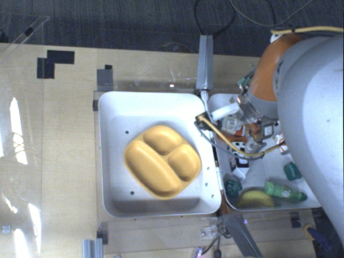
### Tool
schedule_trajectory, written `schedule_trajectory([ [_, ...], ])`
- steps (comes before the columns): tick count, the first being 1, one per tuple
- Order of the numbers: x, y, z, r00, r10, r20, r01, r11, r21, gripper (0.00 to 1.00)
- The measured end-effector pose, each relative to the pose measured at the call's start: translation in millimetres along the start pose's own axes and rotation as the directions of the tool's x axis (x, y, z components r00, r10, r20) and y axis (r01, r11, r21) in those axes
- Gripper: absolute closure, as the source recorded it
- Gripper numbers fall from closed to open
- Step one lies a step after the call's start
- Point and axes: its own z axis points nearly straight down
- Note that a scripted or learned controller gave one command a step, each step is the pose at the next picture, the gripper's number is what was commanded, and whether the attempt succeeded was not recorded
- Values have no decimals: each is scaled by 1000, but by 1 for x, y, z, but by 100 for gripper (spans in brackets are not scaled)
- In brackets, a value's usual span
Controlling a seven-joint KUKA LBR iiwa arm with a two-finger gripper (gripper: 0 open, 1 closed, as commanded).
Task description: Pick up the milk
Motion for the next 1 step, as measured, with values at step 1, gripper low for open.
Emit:
schedule_trajectory([
  [1, 10, -1, 2, 998, 65, -2, -65, 998, -1, 0],
])
